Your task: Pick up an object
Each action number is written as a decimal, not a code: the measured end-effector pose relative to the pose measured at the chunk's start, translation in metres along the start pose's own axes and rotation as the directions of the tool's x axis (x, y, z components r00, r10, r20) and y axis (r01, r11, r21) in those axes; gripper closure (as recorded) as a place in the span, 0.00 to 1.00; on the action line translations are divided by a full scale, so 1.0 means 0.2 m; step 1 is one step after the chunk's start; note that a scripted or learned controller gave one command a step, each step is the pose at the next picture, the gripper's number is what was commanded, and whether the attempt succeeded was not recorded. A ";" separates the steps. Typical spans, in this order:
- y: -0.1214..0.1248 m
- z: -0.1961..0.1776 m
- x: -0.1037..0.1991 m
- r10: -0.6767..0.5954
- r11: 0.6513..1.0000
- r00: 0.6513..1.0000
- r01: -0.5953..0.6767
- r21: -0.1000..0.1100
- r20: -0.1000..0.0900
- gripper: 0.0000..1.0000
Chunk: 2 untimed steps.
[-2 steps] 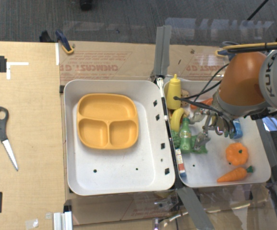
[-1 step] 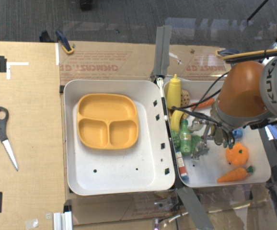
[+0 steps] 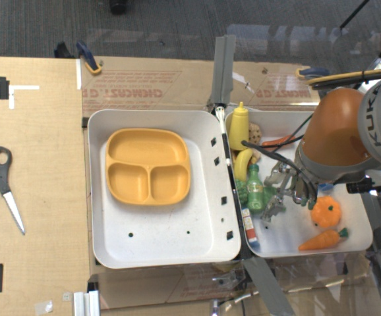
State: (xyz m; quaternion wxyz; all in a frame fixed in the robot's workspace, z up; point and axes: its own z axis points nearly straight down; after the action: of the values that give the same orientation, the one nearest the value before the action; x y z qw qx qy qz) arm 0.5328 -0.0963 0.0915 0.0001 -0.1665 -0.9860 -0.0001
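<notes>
Camera view looks down on two white bins: the left bin point(image 3: 111, 242) carries a yellow divided tray point(image 3: 149, 166) in its upper half, and the right bin point(image 3: 279, 239) holds the clutter. Across the right bin, reaching in from 3 o'clock, comes the arm point(image 3: 339, 133), its orange band bulking over the bin's upper right. At its tip the claw point(image 3: 284, 188) hangs low over the bin's middle; I cannot tell how it is set, since the metal parts blur together, and nothing is plainly held in it. Scissors point(image 3: 2, 180) lie on the bench far to 9 o'clock, well apart from all this. Of the things in the right bin, a mustard bottle point(image 3: 240, 125) stands along the left wall at about 11 o'clock from the claw, with a banana point(image 3: 242, 163) just below it. A green bottle point(image 3: 253, 191) lies just beside the claw at 9 o'clock, its long axis running roughly 12 to 6, and seems the nearest candidate for a pick. An orange point(image 3: 325, 212) sits at about 4 o'clock from the claw, near it, and a carrot point(image 3: 321, 239) lies at 5 o'clock, its long axis running roughly 8 to 2. A marker point(image 3: 249, 232) rests against the left wall at 7 o'clock.
</notes>
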 end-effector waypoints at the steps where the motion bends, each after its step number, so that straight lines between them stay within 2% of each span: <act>1: 0.01 0.00 0.02 0.217 0.976 0.976 -0.217 0.001 0.000 0.00; 2: -0.01 0.00 0.03 0.326 0.945 0.945 -0.326 0.001 -0.001 0.00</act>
State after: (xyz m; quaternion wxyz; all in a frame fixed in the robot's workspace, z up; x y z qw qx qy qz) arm 0.5259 -0.0960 0.0907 0.0006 -0.3270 -0.9450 0.0001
